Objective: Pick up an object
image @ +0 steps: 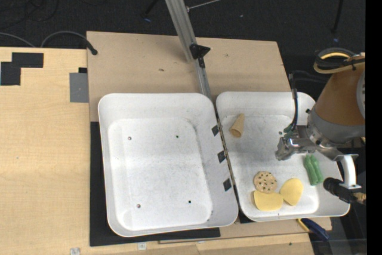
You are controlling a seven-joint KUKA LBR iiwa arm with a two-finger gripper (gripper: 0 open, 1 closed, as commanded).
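The gripper (287, 148) is hovering at the frame's right; its grip is hard to tell. The green piece (313, 169) is lying just beside, looking light and stiff; pinching across its narrow middle seems best.

The claw (288, 148) hangs over the right bin (262, 106) beside a green piece (313, 169).

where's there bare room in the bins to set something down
The left bin has a bare floor from wall to wall. In the right bin, free room lies along the far wall, beyond the tan cone. Its near right corner is crowded: cookie, yellow pieces, green piece, gripper.
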